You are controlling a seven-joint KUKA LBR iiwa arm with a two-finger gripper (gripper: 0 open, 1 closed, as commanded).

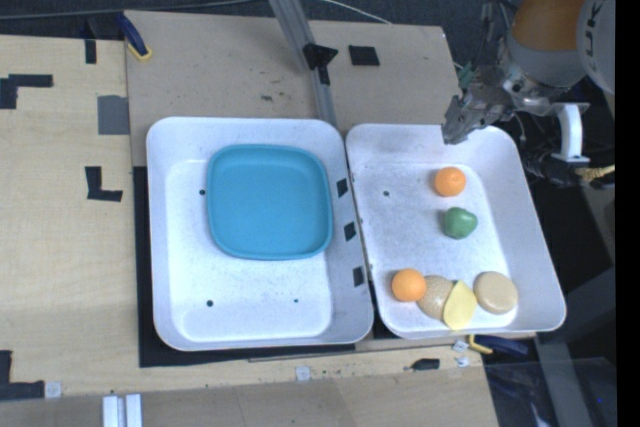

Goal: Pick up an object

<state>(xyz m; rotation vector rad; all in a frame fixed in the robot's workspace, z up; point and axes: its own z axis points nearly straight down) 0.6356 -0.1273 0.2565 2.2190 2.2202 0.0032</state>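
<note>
The right bin (400, 165) holds several small objects. An orange ball (449, 181) lies near its far side, with a green ball (459, 222) just in front of it. Along the near edge sit a second orange ball (407, 285), a beige lump (435, 295), a yellow piece (459, 305) and a tan round piece (495, 292). My gripper (458, 128) hangs over the bin's far right rim, above and behind the first orange ball. Nothing shows between its fingers.
The left bin (180, 245) carries a blue square plate (269, 200). A grey metal pole (290, 5) slants up from between the bins' far edges. Cables trail across the dark floor behind the bench.
</note>
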